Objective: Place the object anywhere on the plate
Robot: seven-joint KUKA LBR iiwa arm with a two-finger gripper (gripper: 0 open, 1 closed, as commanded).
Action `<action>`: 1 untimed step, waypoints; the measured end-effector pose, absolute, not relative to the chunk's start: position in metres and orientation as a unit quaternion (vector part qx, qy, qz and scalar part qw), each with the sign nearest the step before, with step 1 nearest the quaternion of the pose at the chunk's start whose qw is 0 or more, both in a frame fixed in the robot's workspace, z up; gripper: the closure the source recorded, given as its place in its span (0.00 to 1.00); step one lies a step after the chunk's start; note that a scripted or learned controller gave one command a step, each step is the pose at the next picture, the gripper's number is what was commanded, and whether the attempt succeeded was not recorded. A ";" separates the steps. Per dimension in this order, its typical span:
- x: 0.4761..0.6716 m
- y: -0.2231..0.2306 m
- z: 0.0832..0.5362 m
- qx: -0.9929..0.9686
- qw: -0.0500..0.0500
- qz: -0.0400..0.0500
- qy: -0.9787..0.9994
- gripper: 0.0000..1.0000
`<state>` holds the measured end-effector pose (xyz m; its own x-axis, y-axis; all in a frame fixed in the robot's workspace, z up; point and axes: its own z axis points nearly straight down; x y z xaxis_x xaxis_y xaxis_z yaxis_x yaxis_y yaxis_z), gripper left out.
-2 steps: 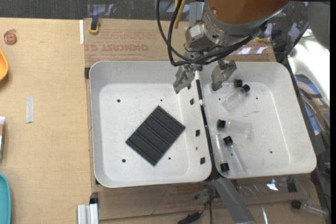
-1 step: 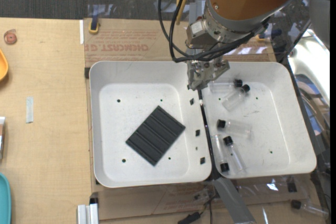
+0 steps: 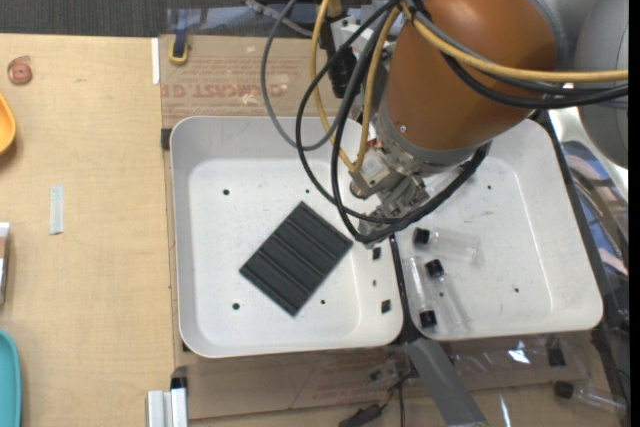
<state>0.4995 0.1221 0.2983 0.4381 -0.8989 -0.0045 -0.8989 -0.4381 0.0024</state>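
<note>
My gripper (image 3: 385, 215) hangs by the dark ridged plate (image 3: 297, 257), grip unclear, so next I lower there.

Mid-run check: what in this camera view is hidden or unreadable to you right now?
- Gripper: finger state masked by the arm's orange band and cables.
- Clear items in the right bin: too faint to identify.
- Left bin: far-right corner hidden by the arm.
- Dark ridged plate: fully visible.
</note>
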 end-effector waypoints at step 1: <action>0.549 0.099 0.290 -0.884 0.002 0.002 0.468 1.00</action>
<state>0.5490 0.0995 0.2897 0.5614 -0.8276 -0.0048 -0.8276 -0.5614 -0.0013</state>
